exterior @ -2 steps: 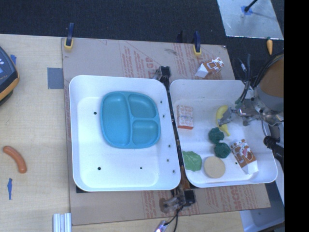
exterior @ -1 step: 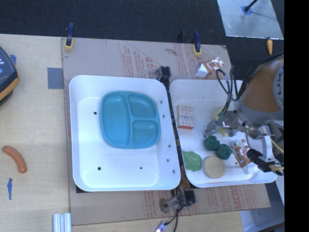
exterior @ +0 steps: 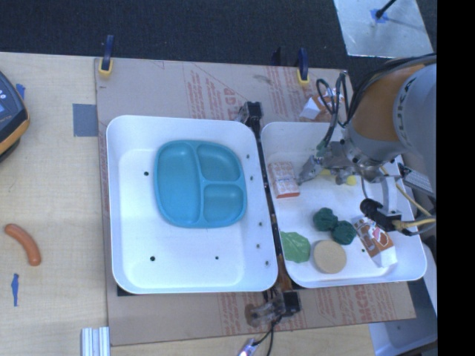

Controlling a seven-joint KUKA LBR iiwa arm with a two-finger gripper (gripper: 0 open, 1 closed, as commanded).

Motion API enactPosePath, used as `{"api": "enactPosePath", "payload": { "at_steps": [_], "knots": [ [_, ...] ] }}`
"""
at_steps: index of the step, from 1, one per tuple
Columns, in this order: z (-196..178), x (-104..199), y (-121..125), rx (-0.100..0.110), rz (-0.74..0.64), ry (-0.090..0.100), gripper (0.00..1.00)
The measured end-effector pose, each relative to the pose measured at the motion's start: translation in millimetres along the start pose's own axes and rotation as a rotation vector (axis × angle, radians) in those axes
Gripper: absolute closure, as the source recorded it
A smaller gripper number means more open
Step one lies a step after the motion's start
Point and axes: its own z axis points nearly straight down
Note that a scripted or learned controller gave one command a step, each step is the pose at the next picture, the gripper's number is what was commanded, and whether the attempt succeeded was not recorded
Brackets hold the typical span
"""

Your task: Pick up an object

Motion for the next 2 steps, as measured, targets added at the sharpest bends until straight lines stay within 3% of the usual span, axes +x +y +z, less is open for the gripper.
{"api": "enactPosePath", "payload": {
  "at_steps": [1,2],
  "knots": [
    [0.8,-35.4,-65.2,0.002,0.000,-0.001,0.00],
    [1.0,14.4,-124.1,0.002,-0.001,0.001,0.00]
  ]
}}
